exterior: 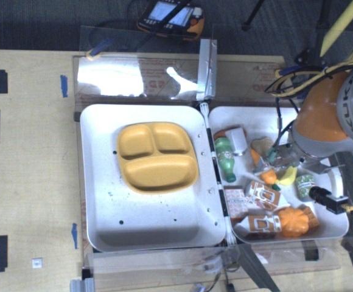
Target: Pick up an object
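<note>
The right bin [341,227] holds a heap of small things. A green bottle [225,158] lies near its left wall beside a white box [236,140]. A yellow banana-shaped piece [289,175], a small orange piece [268,177], a green-and-white can [304,186] and an orange pumpkin-like toy [296,221] lie further right. Orange-and-white packets [263,195] lie in the middle and at the front. My gripper [276,157] is low over the heap's centre, just above the yellow piece and beside a brown item [262,145]. Nothing shows between its tips.
The left bin [97,224] holds a yellow divided plate [157,157]. A metal divider post [207,69] stands behind the gap between the bins. A handheld controller [170,17] lies on the floor beyond the bench. The arm's orange band [322,117] hangs over the right bin's far side.
</note>
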You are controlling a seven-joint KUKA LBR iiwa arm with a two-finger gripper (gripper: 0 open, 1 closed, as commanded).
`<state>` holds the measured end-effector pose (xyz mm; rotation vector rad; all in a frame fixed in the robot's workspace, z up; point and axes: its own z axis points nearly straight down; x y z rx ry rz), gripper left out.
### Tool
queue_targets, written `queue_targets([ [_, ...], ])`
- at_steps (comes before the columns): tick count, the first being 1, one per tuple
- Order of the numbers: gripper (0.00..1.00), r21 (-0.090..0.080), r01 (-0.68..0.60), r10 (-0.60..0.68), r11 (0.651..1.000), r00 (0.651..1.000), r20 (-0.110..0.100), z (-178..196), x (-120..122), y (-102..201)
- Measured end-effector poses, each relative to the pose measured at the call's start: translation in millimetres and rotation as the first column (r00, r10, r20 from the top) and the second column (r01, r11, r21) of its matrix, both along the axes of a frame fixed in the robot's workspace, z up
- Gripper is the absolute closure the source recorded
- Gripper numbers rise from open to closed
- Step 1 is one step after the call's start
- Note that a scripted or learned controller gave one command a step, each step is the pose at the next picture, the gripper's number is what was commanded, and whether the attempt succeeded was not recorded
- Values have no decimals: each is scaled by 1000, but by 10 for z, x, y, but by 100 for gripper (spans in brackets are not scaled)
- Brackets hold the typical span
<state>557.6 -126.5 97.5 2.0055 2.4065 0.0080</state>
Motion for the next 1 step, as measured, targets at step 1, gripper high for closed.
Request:
queue_targets([
  [1,100,0,-40,40,999,999,0,-88,190,-56],
])
